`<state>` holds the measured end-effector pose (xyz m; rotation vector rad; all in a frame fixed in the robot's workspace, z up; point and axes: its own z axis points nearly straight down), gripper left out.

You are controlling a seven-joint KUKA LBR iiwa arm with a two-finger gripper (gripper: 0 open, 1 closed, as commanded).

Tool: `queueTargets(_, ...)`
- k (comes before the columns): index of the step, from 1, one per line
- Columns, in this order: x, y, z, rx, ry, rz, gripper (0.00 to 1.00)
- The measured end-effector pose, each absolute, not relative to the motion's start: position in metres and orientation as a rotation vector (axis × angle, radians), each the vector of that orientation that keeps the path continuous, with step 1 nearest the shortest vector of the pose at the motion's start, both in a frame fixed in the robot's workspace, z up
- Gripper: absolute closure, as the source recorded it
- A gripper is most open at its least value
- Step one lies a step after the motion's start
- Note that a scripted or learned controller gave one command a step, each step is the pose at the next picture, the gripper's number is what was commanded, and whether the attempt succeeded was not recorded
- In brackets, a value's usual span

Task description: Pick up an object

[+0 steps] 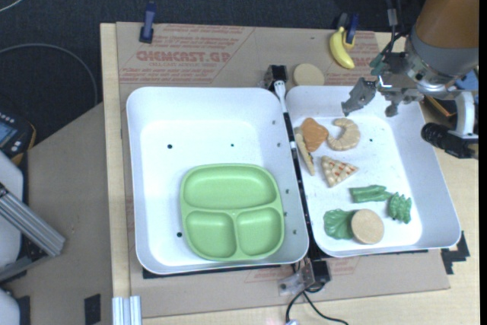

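Gripper (375,98) is hovering over the far end of the right-hand shallow white bin (426,186); its two dark fingers are standing spread wide, one out to the left at (358,97), the other at (393,107); nothing is sitting between them; grey arm with the orange band (449,4) is coming in from the upper right. Pale curved pastry-shaped toy (345,134) is lying in the bin just below the fingers, apart from them; orange-brown bread-shaped toy (313,133) is lying just left of it, beside the bin's left wall; tan triangular pizza-slice toy (336,170) is sitting nearer the camera; green bean-pod toy (368,194), dark green leafy toy (400,206), green leaf-shaped toy (337,224) and round tan cookie toy (367,226) are grouping at the near end, the cookie touching the leaf. Light green three-compartment plastic tray (231,210) is resting in the left white bin (152,125); yellow toy banana (341,49) and a pale round disc (308,74) are lying on the brown board (122,49) beyond the bins.
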<state>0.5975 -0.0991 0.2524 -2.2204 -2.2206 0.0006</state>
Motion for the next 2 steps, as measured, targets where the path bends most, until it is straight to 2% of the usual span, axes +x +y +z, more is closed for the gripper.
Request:
queueTargets(1,0.581,-0.091,0.077,-2.219,-2.214,0.006,0.00)
queueTargets(2,0.517,-0.094,0.084,-2.220,-2.212,0.007,0.00)
